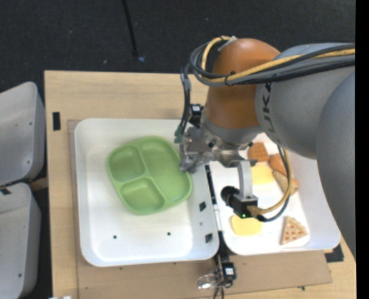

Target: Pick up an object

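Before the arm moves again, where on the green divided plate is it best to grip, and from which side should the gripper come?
Probably the raised outer rim of the green divided plate, from above. The plate lies flat in the left bin, so only its thin rim and inner dividers give two fingers something to close on. The right edge sits nearest the gripper, whose fingers I cannot make out.
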